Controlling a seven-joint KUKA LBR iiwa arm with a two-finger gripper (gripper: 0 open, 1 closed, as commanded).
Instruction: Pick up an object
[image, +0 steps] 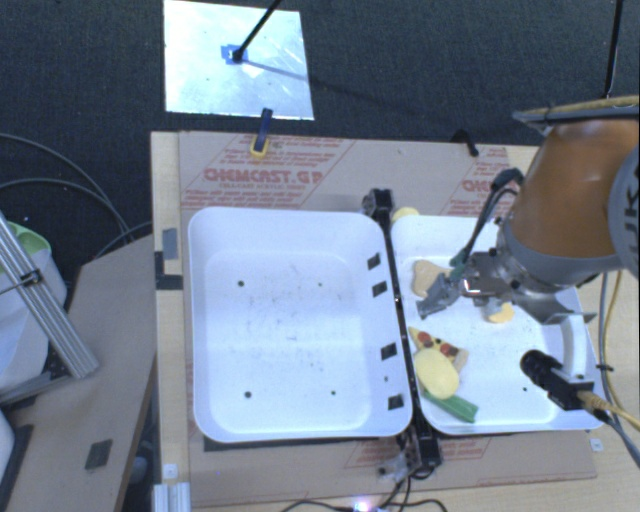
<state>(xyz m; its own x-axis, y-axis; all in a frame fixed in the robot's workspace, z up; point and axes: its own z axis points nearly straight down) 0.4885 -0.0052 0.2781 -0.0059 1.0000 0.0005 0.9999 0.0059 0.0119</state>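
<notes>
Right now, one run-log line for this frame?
arm: over right bin | gripper: low by tan piece | grasp: none seen | nearby: yellow toy, green piece

Grey arm with orange band reaching leftward, claw (436, 298) lowered

Both bins (290, 240) look like smooth, glossy white plastic; the desk (330, 165) beneath is matt brown cardboard, printed red

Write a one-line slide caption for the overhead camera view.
KUKA arm's gripper hovers over the right bin near a tan piece, with a yellow toy and green piece below; left bin alongside.
</notes>
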